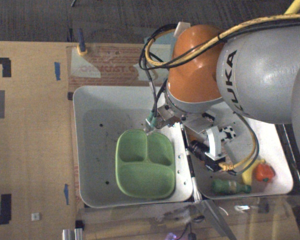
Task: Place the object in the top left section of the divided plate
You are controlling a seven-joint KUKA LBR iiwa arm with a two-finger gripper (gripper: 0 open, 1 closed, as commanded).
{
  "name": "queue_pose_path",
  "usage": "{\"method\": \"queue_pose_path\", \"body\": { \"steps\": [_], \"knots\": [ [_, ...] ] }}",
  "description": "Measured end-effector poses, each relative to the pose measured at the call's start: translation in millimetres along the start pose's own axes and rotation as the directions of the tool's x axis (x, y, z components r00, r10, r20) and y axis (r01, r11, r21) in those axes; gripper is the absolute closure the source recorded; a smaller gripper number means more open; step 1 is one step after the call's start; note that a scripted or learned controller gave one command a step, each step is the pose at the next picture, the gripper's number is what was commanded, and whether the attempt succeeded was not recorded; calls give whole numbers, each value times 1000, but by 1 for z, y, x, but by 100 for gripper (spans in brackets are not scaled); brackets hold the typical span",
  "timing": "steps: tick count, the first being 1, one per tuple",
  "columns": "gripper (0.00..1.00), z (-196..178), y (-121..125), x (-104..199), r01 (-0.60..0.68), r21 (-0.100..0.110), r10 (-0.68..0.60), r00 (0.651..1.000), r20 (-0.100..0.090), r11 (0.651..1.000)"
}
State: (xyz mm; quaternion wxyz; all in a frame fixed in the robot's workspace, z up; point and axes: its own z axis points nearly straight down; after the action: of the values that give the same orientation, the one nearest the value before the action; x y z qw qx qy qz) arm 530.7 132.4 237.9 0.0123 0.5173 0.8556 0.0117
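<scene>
A green divided plate [144,179] lies in the left bin [92,114], with two small sections at the top and one wide section below. All three sections look bare. My gripper [154,122] hangs from the orange-banded wrist, just above the plate's top rim near the ridge between the two small sections. A small teal-green bit shows at its tip, and I cannot make out what it is. The wrist hides most of the gripper from above.
In the right bin [285,184], a green bottle [231,186] lies along the front wall, with a yellow item [248,174] and an orange-red pepper-like toy [264,172] beside it. The grey arm covers much of that bin. Cardboard sheets lie left of the bins.
</scene>
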Motion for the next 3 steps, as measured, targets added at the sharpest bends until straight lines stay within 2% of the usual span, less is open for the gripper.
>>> {"method": "queue_pose_path", "body": {
  "steps": [1, 2, 3],
  "knots": [
    [100, -126, -50, -41, -77, 32, 77, 997, -5, 997],
    [100, -98, -62, -70, 47, 33, -47, 999, -10, 998],
    [0, -98, -62, -70, 48, 32, -47, 999, -10, 998]
  ]
}}
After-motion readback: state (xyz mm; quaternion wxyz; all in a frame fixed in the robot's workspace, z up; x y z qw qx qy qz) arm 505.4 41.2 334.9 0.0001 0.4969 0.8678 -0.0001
